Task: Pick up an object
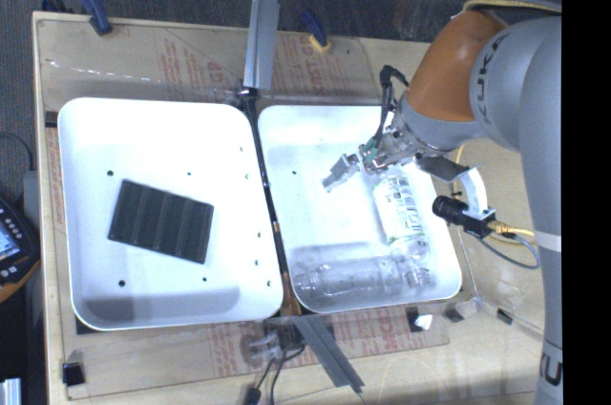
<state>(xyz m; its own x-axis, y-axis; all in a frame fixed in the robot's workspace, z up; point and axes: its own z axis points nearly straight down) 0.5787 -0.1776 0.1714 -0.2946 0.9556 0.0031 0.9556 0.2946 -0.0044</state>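
In the right bin (296, 202) two clear plastic bottles lie on their sides. One bottle (401, 210) runs along the bin's right side, just below my gripper. The other bottle (358, 276) lies along the bin's near wall. A dark ribbed rectangular pad (160, 221) rests flat in the left bin (86, 131). My gripper (346, 169) hangs over the upper middle of the right bin, its grey fingers pointing left, beside the top end of the right-side bottle. Nothing shows between its fingers.
The grey arm with its orange band (458, 78) covers the right bin's far right corner. A black cable plug (463, 212) sticks out over the bin's right rim. A metal bar (260, 40) and blue clamps (95, 11) stand at the bench's back edge.
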